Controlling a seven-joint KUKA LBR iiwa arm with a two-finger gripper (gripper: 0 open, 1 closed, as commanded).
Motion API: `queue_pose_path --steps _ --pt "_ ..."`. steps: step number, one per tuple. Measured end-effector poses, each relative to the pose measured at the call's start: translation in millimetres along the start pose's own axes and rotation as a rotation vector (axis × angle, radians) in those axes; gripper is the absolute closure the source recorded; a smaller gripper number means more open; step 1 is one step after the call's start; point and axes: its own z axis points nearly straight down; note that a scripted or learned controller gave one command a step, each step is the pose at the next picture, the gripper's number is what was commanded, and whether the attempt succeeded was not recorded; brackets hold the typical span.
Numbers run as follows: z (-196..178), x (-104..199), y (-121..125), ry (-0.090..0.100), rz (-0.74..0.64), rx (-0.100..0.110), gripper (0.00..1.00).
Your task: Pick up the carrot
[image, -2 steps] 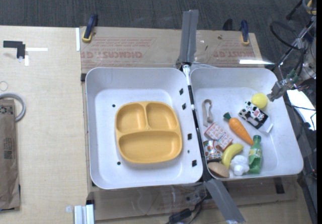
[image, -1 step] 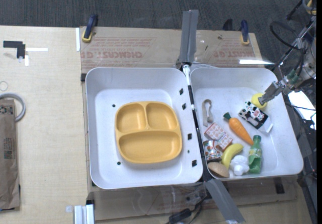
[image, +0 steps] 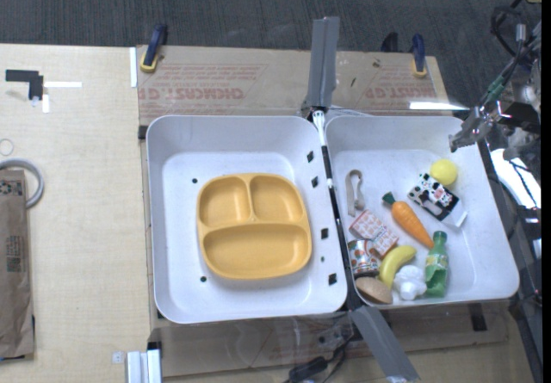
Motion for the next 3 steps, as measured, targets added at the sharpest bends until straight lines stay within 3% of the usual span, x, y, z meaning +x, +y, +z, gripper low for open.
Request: queue_pose_path --steps 1,2,3 --pt "101 62 12 0.002 -0.228 0.004 0.00" --pt "208 42 -18 0.001 -0.363 -0.006 0.00" --pt "201 41 -17 0.001 -0.360 -0.007 1.00"
